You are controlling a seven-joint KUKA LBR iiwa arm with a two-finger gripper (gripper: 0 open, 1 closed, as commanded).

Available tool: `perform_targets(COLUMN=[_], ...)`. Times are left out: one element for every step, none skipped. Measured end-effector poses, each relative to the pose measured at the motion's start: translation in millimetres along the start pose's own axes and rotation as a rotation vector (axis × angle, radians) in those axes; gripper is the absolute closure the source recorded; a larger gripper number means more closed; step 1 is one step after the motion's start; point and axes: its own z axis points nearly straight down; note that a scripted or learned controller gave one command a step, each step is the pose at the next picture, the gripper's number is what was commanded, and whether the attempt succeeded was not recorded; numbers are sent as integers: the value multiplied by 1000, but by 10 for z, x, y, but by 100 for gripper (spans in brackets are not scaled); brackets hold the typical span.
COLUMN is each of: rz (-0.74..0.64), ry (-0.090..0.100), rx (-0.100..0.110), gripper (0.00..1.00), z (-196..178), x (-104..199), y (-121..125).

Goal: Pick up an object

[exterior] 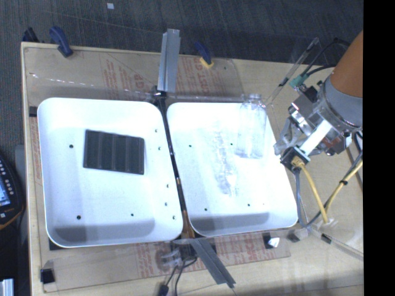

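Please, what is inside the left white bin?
Inside the left bin one dark ribbed pad, rectangular, lies flat on the white floor, apart from the walls. Whatever is beneath the pad cannot be seen, because the pad covers that part of the floor.

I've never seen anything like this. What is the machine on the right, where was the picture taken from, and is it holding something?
The picture comes from one camera fixed above a bench, looking down at a slant. The machine reaching in from the right is a robot arm, grey with an orange band. At its end is the gripper, the part meant to pick things up; it hangs by the right edge of the right bin.

Two shallow white bins sit side by side. The left bin holds a dark ribbed slab lying flat. The right bin holds see-through plastic items that are hard to make out: one clear piece near the far right corner, and a second clear piece nearer the middle.

Nothing can be seen held in the gripper.
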Motion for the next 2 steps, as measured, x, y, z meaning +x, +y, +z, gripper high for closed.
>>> perform_targets(rz=[-78,-36], ry=[-5,-4], rx=[5,3], gripper=[100,100], z=[432,387], x=[-148,106], y=[301,598])
